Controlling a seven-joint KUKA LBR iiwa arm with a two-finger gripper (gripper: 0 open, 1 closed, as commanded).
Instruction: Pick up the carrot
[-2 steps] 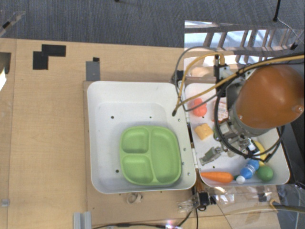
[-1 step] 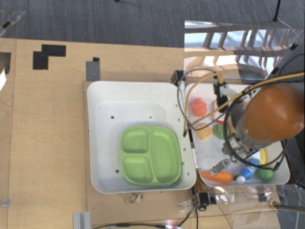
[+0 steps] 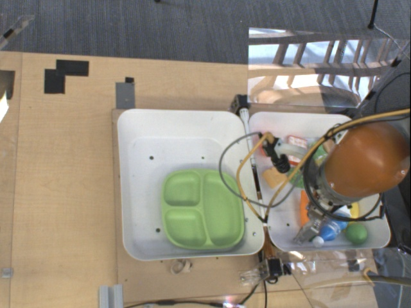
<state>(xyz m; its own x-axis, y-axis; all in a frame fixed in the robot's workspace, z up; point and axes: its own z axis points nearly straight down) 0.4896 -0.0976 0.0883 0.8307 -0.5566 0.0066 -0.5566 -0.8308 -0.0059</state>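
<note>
Gripper (image 3: 311, 231): low in the right bin, under the arm's orange band; metal fingers sit among clutter, and whether they are spread or closed cannot be told from this angle.
Arm (image 3: 366, 159): comes in from the right, its orange dome covering much of the right bin; black and yellow cables (image 3: 247, 165) loop out from it over the seam between the bins.
Carrot (image 3: 304, 209): orange strip lying in the right bin, just left of the gripper, partly tucked under the arm; contact between them is not clear.
Right bin (image 3: 276, 233): white, shallow, crowded; a green ball (image 3: 356, 233) lies near its front right corner, a blue item (image 3: 330, 231) just beside the gripper.
Left bin (image 3: 138, 185): white, holds a green divided tray (image 3: 202, 208) with three compartments, set toward the front right.
Bench (image 3: 58, 191): pale wood, with black squared markings (image 3: 64, 74) at the far left and a small grey bracket (image 3: 125, 94) behind the left bin.
Room: dark grey carpet (image 3: 128, 18) beyond the bench; a clear panel (image 3: 321, 63) stands behind the right bin, catching bright reflections.
</note>
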